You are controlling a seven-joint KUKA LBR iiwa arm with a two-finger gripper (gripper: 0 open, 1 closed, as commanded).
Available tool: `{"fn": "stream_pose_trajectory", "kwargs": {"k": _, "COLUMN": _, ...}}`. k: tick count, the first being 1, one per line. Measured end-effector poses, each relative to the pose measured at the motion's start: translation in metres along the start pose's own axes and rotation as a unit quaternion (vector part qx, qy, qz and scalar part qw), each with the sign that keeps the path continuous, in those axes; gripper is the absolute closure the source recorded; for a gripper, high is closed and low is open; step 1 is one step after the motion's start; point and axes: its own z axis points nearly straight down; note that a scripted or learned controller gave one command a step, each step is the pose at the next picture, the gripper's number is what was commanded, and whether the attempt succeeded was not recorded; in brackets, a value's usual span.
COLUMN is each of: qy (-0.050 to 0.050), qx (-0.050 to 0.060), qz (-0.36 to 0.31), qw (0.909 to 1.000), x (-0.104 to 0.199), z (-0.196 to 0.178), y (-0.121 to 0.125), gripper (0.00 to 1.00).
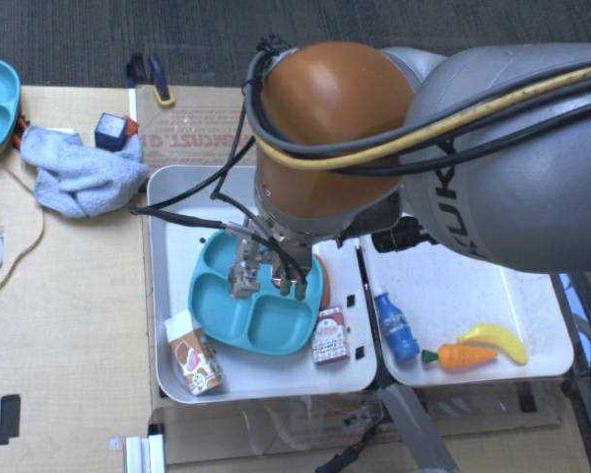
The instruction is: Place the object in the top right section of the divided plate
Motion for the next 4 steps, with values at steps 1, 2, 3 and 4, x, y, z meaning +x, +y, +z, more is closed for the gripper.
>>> {"fn": "stream_pose_trajectory", "kwargs": {"k": 1, "qy": 0.001, "qx": 0.001, "qz": 0.126, "qw": 0.9921, "x": 0.000, "z": 0.092, "y": -0.001, "gripper": 1.00}}
{"fn": "stream_pose_trajectory", "kwargs": {"k": 2, "qy": 0.001, "qx": 0.001, "qz": 0.126, "qw": 0.9920, "x": 0.000, "z": 0.092, "y": -0.001, "gripper": 0.00}}
{"fn": "stream_pose_trajectory", "kwargs": {"k": 3, "qy": -0.002, "qx": -0.001, "qz": -0.023, "qw": 0.9997, "x": -0.030, "z": 0.019, "y": -0.090, "gripper": 0.00}}
{"fn": "stream_pose_trajectory", "kwargs": {"k": 4, "qy": -0.003, "qx": -0.002, "qz": -0.020, "qw": 0.9998, "x": -0.032, "z": 0.010, "y": -0.090, "gripper": 1.00}}
